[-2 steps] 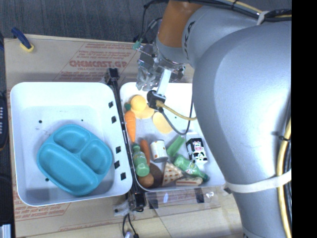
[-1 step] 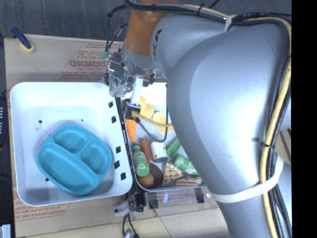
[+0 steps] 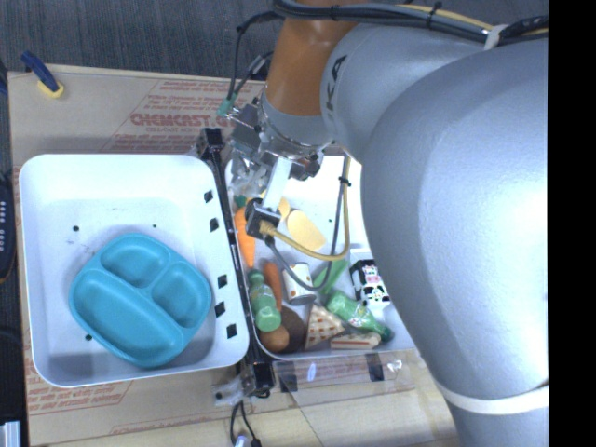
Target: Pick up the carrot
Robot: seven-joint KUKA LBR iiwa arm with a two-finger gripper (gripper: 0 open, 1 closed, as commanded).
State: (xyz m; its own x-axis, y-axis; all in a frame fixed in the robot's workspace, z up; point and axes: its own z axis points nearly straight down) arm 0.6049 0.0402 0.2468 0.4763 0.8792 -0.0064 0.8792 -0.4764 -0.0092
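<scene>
Carrot (image 3: 244, 238): orange and long, lying lengthwise against the left wall of the right bin (image 3: 326, 177), near the middle of the frame.
Gripper (image 3: 253, 186): low over the carrot's upper end, just above centre; whether it is open or closed cannot be told, and no object is visibly held.
Arm (image 3: 447, 175): grey with an orange band, covering the right half of the frame.
Near the carrot: an orange-red stick (image 3: 273, 279) and a green bottle (image 3: 264, 307) just below it, and a yellow piece (image 3: 305, 231) to its right.
Lower right bin: a brown lump (image 3: 279, 335), a waffle cone (image 3: 326, 324) and a black-and-white cow toy (image 3: 373, 289).
Left bin (image 3: 56, 203): holds a blue divided plate (image 3: 149, 296), lower left of the frame.
</scene>
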